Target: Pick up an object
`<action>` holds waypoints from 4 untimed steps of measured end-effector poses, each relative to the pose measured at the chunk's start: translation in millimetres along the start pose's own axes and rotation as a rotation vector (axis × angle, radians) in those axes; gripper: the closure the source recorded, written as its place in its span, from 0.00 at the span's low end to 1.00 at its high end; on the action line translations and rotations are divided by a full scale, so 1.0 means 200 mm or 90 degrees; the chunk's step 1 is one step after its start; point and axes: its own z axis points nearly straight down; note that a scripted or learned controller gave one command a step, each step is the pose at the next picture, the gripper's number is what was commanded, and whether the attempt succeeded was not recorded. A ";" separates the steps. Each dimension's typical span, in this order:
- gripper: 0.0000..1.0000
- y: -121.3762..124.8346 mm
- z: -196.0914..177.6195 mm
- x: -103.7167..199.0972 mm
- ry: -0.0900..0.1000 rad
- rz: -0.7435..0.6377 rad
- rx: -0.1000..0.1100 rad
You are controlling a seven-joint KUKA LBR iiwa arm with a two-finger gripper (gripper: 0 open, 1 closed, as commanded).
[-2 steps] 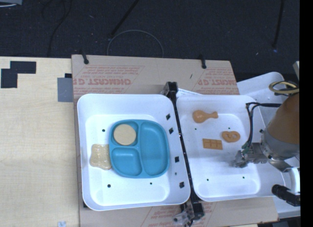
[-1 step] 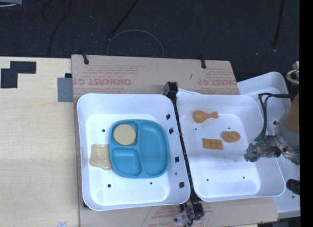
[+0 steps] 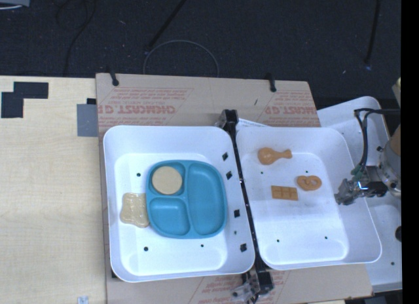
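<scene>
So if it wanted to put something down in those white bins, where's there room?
Right bin: bare floor in front of the cracker. Left bin: a bare strip in front of the blue tray; its middle is crowded, with a pale piece against the tray.

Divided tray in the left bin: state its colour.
The divided tray is bright blue, seen clearly in the camera view; a round tan piece sits in one compartment.

Two white bins (image 3: pixel 124 145) sit on brown cardboard (image 3: pixel 196 103) printed with red lettering. In the left bin, a blue divided plate (image 3: pixel 196 204) carries a pale tan round cracker (image 3: pixel 166 179); just left of the plate lies a beige waffle (image 3: pixel 135 209). The right bin (image 3: pixel 327 244) holds three orange-brown toy foods (image 3: pixel 291 177). The tabletop (image 3: pixel 46 198) is pale wood with black marks.
</scene>
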 end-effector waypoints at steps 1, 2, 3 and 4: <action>1.00 0.00 -0.21 0.00 0.000 0.000 0.000; 1.00 0.04 -0.14 0.26 0.002 -0.002 0.003; 1.00 0.06 -0.18 0.55 0.003 -0.003 0.003; 1.00 0.13 -0.17 0.78 0.001 -0.002 0.003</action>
